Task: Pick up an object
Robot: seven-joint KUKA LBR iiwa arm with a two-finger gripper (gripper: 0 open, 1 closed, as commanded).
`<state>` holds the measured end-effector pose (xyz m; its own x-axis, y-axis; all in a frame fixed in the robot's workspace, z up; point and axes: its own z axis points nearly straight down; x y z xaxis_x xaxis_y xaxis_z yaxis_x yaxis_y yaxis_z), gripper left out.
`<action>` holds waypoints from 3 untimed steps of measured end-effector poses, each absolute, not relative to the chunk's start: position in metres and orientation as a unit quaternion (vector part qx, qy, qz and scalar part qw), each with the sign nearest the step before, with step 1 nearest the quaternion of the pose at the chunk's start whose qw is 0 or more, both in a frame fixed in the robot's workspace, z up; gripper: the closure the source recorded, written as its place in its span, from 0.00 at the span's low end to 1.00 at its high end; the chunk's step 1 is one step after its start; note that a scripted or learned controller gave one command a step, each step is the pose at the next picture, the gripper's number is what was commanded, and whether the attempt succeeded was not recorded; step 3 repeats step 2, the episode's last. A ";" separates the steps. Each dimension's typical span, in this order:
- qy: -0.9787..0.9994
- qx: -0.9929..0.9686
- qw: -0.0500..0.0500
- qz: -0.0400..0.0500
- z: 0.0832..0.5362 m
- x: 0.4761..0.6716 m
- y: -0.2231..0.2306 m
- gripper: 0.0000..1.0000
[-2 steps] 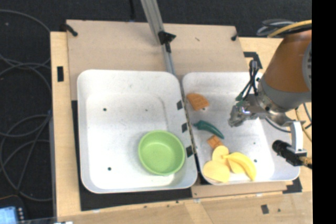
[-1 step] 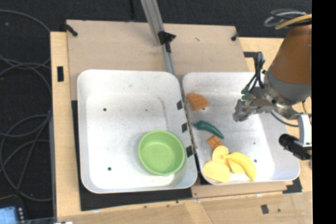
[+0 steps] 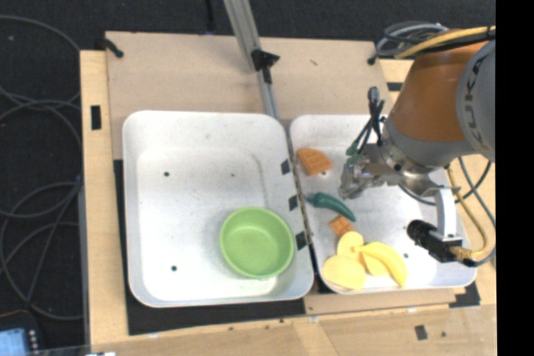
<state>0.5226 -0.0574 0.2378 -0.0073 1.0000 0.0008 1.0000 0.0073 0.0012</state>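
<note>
Over the right bin (image 3: 367, 127), tool (image 3: 350, 183) above green pepper (image 3: 331, 203), grip state unclear, green bowl (image 3: 256, 242) in left bin (image 3: 167, 137).

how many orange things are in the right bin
2. A larger orange piece lies near the right bin's left wall, toward the back; a smaller orange piece sits just above the yellow items. The arm may hide more.

Two shallow white plastic bins (image 3: 150, 179) sit side by side. One round green bowl (image 3: 256, 241), one dark green curved piece (image 3: 331, 205), two small orange chunks (image 3: 314, 161), and several overlapping yellow pieces (image 3: 367, 261), number unclear.
</note>
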 end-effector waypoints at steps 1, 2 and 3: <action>0.710 0.704 0.000 0.002 0.249 0.525 -0.003 1.00; 0.710 0.704 0.000 0.001 0.246 0.523 0.060 1.00; 0.710 0.704 0.000 0.001 0.246 0.523 0.060 1.00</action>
